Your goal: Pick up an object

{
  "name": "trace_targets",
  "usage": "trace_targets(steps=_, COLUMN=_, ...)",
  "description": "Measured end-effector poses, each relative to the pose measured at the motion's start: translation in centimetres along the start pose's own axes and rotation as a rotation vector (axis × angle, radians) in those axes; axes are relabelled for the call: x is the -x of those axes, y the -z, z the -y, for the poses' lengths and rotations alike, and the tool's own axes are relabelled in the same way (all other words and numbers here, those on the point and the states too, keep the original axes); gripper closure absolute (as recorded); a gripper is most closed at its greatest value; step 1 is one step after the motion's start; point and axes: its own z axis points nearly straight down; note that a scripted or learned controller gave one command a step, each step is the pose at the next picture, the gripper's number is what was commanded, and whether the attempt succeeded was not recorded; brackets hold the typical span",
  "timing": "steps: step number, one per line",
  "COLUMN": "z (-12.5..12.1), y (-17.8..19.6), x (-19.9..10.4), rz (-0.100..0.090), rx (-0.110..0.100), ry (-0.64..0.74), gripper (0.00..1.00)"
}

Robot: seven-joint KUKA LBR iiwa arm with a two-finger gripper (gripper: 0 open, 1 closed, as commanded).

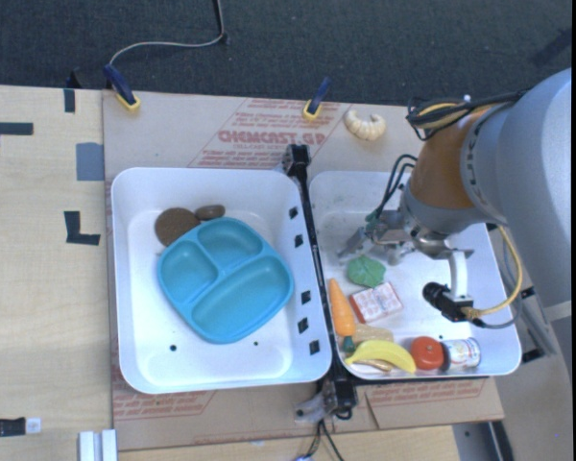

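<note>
The gripper [368, 245] hangs low in the right bin [490, 358], just above a green leafy toy [366, 272]; whether it is spread or pressed together cannot be told. Below lie a carrot [341, 307], a red-and-white packet [376, 302], a banana [383, 355], a tomato [427, 353] and a small can [461, 353]. The left bin [134, 257] holds a blue divided plate [226, 279] and brown pieces [178, 224].

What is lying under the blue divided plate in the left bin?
Two brown pieces poke out from beneath the upper left edge of the blue divided plate in the left bin. How far they extend under the plate, and whether anything else lies beneath it, is covered.
</note>
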Motion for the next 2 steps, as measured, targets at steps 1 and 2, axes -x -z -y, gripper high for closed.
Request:
trace_targets(steps=1, z=2.3, y=0.03, x=-1.03, rz=0.003, rx=0.002, ry=-0.001, gripper=0.0)
trace_targets(steps=2, z=2.34, y=0.89, x=-1.07, rz=0.002, rx=0.0, ry=-0.002, gripper=1.0)
